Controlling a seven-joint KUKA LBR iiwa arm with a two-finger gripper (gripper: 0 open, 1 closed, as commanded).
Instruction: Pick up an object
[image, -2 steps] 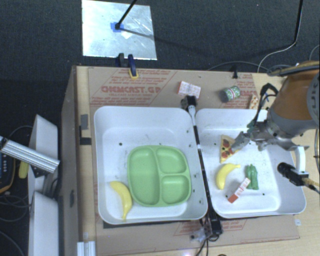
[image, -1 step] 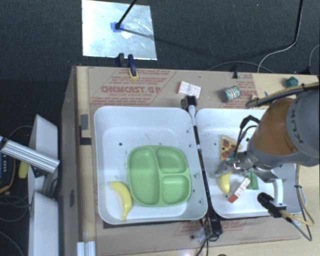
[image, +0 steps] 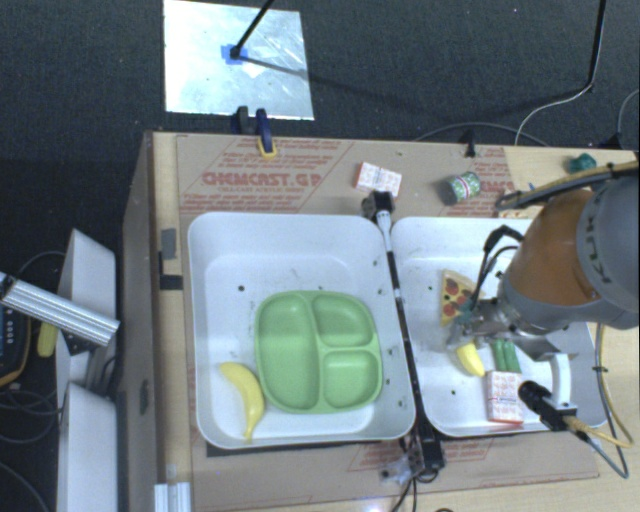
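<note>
Over the right bin (image: 430, 300), my jaws (image: 468, 330) hover at a small yellow banana-shaped piece (image: 470, 359) lying just beside a pizza slice (image: 456, 295); whether they're apart, I cannot tell.

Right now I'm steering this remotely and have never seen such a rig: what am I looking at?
One fixed camera looks down at a slant on a bench with two shallow white bins. The grey arm with the orange band is the robot, reaching in from the right. Its gripper hangs low over the right bin, beside a pizza slice toy, a small yellow piece, a green piece and a red-and-white packet. The left bin holds a green divided plate and a banana. I cannot tell whether anything is held.
</note>
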